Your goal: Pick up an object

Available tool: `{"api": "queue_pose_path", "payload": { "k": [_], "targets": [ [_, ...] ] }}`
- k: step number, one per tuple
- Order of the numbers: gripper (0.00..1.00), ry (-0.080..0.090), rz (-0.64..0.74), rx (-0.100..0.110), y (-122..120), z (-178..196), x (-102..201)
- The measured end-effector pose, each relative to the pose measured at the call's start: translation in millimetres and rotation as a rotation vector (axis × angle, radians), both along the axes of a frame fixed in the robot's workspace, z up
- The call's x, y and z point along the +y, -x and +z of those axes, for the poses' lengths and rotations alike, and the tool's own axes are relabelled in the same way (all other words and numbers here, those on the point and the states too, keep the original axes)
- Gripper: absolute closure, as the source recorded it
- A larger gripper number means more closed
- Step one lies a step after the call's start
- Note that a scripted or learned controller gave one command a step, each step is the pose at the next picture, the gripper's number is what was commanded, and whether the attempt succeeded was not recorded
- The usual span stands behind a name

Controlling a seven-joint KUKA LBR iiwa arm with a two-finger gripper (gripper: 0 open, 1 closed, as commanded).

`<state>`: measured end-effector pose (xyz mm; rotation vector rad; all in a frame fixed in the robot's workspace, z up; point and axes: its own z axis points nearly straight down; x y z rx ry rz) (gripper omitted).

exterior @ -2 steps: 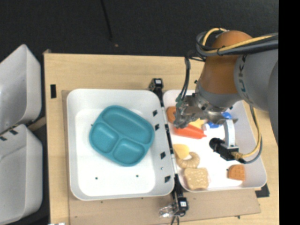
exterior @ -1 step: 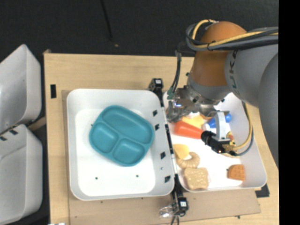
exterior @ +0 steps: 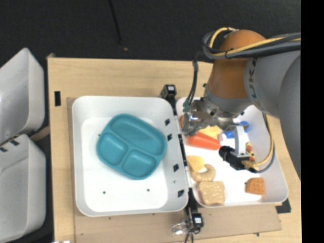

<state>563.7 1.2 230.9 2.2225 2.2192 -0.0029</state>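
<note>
- Carrot toy, orange, lies in the upper left part of right bin, long side roughly level.
- Gripper sits low at the right bin's left wall, just beside the carrot toy's left end; cannot tell if it is wide or narrow, wrist blocks it.
- Yellow piece touches the carrot toy's upper side.
- Yellow chunk is below the carrot toy, with tan curled piece just beside it.
- Bread slice is in the lower left corner.
- Orange-brown piece sits apart, lower right.
- Blue-and-white item is right of the carrot toy.
- Left bin holds teal divided plate, mid-bin.
</note>
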Motion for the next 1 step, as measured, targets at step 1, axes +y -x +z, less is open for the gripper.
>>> {"api": "queue_pose_path", "payload": {
  "k": [1],
  "targets": [
    [1.00,-0.002,0.004,-0.004,-1.9,20.7,0.7]
  ]
}}
